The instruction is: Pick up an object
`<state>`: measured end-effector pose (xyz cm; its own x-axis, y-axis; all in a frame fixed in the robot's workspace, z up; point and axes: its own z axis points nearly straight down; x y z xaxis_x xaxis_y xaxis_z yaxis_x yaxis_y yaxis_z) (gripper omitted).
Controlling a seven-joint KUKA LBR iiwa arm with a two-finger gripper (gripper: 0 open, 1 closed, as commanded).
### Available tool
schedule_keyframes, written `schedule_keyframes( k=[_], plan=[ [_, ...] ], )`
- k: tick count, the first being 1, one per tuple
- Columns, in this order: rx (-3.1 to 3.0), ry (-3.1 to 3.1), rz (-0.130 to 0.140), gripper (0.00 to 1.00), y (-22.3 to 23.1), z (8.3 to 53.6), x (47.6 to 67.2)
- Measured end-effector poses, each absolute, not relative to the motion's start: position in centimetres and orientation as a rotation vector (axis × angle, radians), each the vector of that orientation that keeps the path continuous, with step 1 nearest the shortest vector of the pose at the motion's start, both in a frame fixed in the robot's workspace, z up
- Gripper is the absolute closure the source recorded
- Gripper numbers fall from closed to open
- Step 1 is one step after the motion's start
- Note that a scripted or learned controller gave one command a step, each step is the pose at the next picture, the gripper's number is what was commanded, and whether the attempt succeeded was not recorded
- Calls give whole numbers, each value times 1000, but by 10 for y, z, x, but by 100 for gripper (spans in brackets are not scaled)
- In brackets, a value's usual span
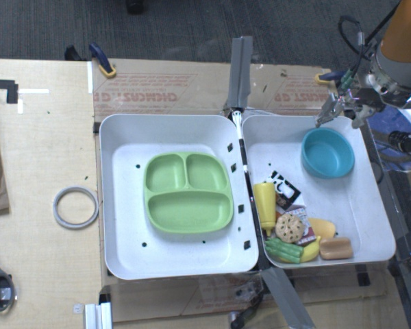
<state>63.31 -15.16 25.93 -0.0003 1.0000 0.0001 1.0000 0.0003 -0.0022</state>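
Blue bowl (327, 152) sits at the back of the right bin (377, 218), and the gripper (341, 110) hovers just over its far rim, fingers spread and holding nothing. I'd bring one finger inside the bowl's wall and one outside, then pinch the rim. Mirrored red lettering runs across the cardboard (171, 91) behind the bins, too faint to read reliably.
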Motion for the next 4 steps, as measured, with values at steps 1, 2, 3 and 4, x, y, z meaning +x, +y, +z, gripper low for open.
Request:
schedule_keyframes(
  k=[1, 2, 3, 4],
  plan=[
    [-2316, -2121, 4, 0, -149, 175, 659],
    [-2317, -2122, 3, 0, -149, 175, 659],
    [-2133, -2309, 0, 0, -164, 93, 659],
    [-2120, -2305, -20, 100, -154, 105, 662]
  ],
)
